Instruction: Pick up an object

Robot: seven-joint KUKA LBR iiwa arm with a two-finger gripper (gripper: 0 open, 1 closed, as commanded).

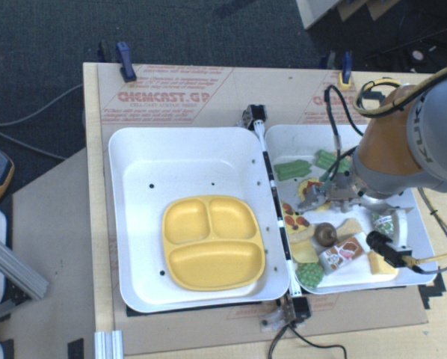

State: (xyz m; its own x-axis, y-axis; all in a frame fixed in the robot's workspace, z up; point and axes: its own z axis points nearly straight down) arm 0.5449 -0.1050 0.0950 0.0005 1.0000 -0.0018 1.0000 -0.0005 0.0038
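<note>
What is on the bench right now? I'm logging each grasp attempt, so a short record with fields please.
left bin: holds a yellow divided plate
right bin: small mixed items, among them a green piece and a brown round piece
arm: reaches over the right bin
gripper: low among the items; grasp not discernible

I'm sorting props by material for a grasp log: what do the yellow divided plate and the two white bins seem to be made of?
The yellow plate looks like moulded plastic with a matte to satin finish: uniform colour, rounded compartment ridges, only soft highlights. The left bin and right bin look like thin formed white plastic, smooth and slightly glossy, with rounded corners and rolled rims. The exact plastic cannot be told.
</note>
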